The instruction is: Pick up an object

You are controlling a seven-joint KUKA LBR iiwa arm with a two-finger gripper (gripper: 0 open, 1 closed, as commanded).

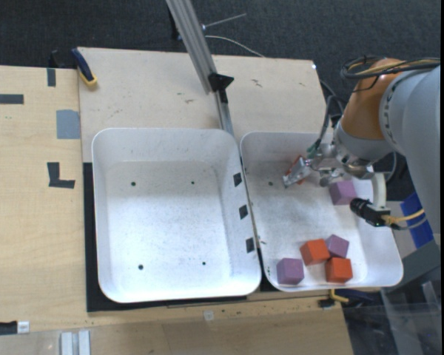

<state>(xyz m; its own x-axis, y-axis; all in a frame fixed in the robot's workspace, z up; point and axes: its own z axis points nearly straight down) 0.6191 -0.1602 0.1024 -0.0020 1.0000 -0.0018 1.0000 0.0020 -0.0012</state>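
Note:
My gripper (296, 173) is low in the upper part of the right bin (281, 213), pointing toward that bin's left side. A small patch of red (301, 180) shows just beneath its tip, and I cannot tell what it belongs to. A purple block (342, 191) lies close to the wrist, on its near side. Near the bin's front edge lie two orange blocks (315, 251) (339, 270) and two purple blocks (338, 244) (289, 271), clustered together and well apart from the gripper.
The left bin (170, 213) adjoins the right one along a shared wall (244, 205). A slanted metal rail (196, 43) crosses the bench behind the bins. A yellow-tipped tool (84, 68) lies at the bench's far left corner.

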